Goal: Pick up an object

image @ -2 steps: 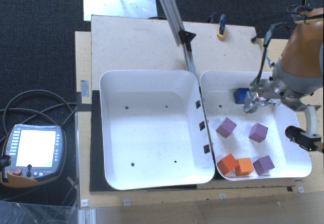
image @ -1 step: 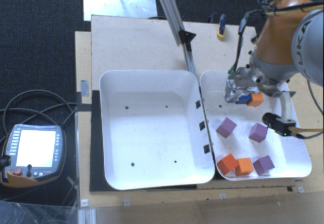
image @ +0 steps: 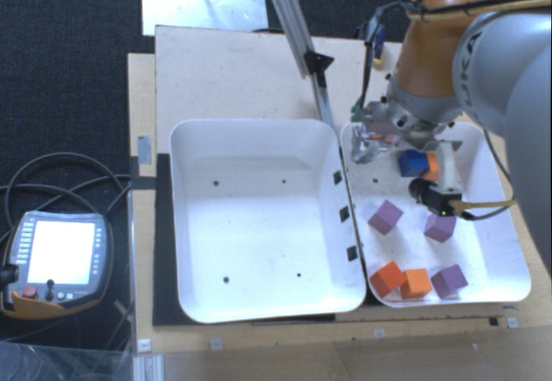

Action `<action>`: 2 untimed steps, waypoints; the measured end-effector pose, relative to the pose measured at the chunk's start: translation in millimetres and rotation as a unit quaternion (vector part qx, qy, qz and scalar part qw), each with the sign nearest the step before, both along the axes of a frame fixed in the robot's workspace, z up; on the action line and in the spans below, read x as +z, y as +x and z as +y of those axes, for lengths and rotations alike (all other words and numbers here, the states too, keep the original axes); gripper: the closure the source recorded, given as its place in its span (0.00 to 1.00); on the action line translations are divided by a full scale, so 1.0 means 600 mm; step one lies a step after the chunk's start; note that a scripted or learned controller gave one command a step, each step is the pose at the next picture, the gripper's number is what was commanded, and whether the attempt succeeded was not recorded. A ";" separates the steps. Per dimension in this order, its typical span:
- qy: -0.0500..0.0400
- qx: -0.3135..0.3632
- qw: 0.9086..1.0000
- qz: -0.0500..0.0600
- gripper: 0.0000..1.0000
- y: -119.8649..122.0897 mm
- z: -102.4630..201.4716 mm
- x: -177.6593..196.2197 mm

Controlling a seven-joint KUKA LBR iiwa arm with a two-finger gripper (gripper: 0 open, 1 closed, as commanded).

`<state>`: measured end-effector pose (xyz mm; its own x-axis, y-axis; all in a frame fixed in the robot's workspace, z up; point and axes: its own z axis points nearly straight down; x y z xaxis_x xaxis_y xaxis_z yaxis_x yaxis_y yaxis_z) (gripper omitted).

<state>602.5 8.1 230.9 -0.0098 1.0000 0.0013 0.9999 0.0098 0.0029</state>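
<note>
My gripper (image: 366, 146) hangs over the far left corner of the right bin (image: 509, 260), close to the wall shared by the two bins. Nothing shows in it. A blue cube (image: 412, 164) lies just to its right, partly under the wrist, with a small orange block (image: 430, 167) touching it. Nearer the front lie a purple cube (image: 385, 217) and a second purple cube (image: 440, 227). Along the front wall sit two orange cubes (image: 389, 277) (image: 417, 284) and a third purple cube (image: 448, 280).
The left bin (image: 259, 224) stands beside the right one. A slanted metal pole (image: 297, 26) crosses above the back of the bench. A teach pendant (image: 56, 263) with its cable lies on the floor at the left.
</note>
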 end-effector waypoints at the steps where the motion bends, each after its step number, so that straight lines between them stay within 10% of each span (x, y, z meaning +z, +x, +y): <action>1: -0.001 0.000 1.000 -0.001 1.00 0.069 0.059 0.006; 2: 0.000 -0.001 1.000 -0.001 1.00 0.129 0.125 -0.003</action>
